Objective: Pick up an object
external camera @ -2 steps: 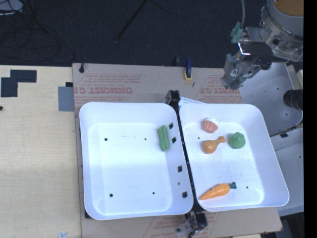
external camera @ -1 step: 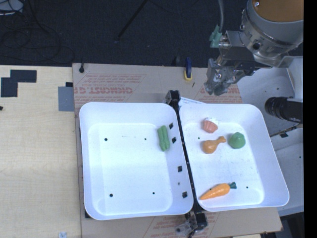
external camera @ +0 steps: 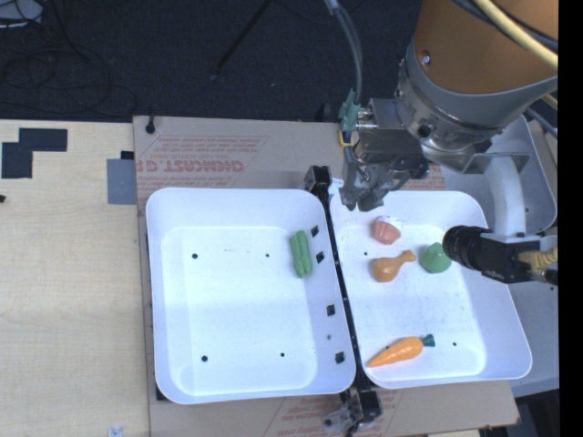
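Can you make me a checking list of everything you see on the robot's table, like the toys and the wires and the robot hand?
Surface: two shallow white bins side by side, left bin and right bin, on a cardboard sheet over a pale wooden bench.
Job's things: green pod-shaped toy in the left bin near its right wall; in the right bin a pink toy, a tan drumstick, a green round toy and an orange carrot.
Clutter: nothing seen.
Grippers: gripper above the right bin's back left corner, nothing seen in its jaws.
Cables: grey hose running to the wrist.
Surroundings: dark floor behind the bench.
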